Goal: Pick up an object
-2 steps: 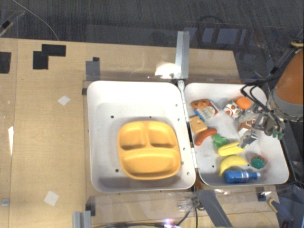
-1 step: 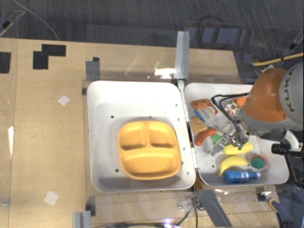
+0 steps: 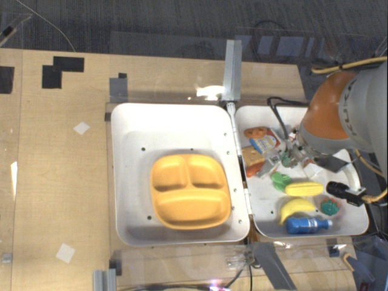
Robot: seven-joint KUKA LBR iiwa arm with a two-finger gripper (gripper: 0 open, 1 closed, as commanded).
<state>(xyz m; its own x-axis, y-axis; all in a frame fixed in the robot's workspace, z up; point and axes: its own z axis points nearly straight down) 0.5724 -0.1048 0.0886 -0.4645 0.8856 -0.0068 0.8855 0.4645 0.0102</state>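
My gripper [image 3: 285, 159] is low in the right bin [image 3: 357, 226], near its middle, under the grey arm with the orange band. It hangs just right of an orange and blue snack packet [image 3: 262, 139] and a brown item [image 3: 254, 164]. A green object [image 3: 280, 179] lies just below it. Further toward the front lie a yellow banana-shaped piece [image 3: 303, 189], a second yellow piece [image 3: 296, 207], a blue bottle [image 3: 308, 224] and a small teal object [image 3: 329, 208]. Nothing visibly sits in the gripper.
The left bin [image 3: 130, 126] holds a yellow divided tray [image 3: 190, 190] in its middle. A metal post [image 3: 231, 71] stands at the back between the two bins. Black tape marks [image 3: 60, 70] lie on the wooden bench at the far left.
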